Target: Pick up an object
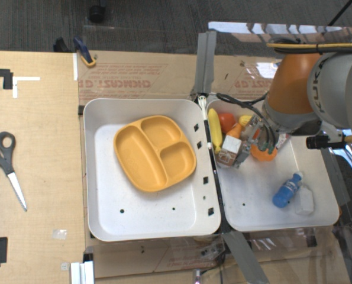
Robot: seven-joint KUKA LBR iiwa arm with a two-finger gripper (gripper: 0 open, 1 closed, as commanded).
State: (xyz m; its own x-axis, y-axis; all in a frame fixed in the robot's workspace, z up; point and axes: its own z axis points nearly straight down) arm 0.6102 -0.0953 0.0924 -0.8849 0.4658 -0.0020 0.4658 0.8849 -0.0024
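Nearest the camera, one blue bottle [287, 190] lies in the right bin [252, 215], with bare floor around it. Farther back, one banana [214, 130], one tomato [226, 120], one small carton [229, 152] and an orange fruit [263, 152] crowd the bin's top-left corner. Whether the gripper's [254, 136] fingers are parted or closed, I cannot tell. One yellow plate [155, 152] sits in the left bin [140, 223]. One pair of scissors [9, 164] lies on the table [34, 218].

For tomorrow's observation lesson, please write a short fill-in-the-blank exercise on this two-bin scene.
1. The divided plate is coloured ____.
2. The plate lies in the ____ bin.
3. The bottle in the right bin is coloured ____.
4. On the bench, left of the bins, lie ____.

Missing words: orange; left; blue; scissors
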